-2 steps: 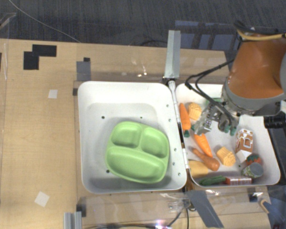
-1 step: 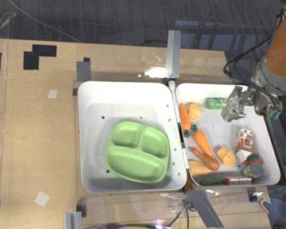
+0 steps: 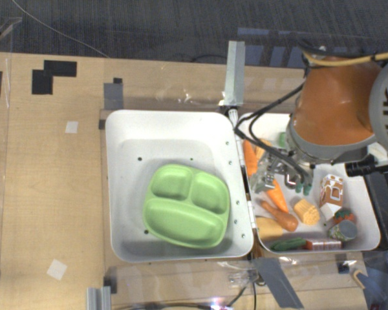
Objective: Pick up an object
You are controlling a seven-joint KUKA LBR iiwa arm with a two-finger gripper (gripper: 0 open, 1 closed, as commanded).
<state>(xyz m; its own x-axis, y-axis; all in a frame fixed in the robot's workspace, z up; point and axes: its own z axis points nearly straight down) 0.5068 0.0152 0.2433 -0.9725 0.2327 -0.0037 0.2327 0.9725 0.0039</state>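
Here, the task's thing is not fixed, so I take the nearest one: an orange carrot [image 3: 279, 197] lying in the right bin [image 3: 372, 237], near its middle and just below my gripper [image 3: 276, 175]. My gripper hangs low over the left part of this bin, under the orange band of my arm [image 3: 336, 105]. Whether my jaws are open or closed I cannot tell; the metal parts are small and mixed with the things under them. I see nothing clearly between them, so I judge that the pick is not yet done: the grasp and the lift are both left.

Around the carrot the bin is crowded. A second carrot [image 3: 249, 157] lies along the left wall. A brown sausage-like piece [image 3: 282, 217] lies just below the carrot, and a yellow block [image 3: 306, 211] is just beside it on the right. A pale piece [image 3: 269, 227] sits near the front left corner, and a green pod [image 3: 288, 243] lies along the front wall beside a red tube [image 3: 323, 244]. A small white box with brown pattern [image 3: 332, 190] stands toward the right wall. These close neighbours could get in my way when I close.

The left bin [image 3: 126, 134] carries a green divided plate [image 3: 186, 205] toward its front right corner, well apart from my work.
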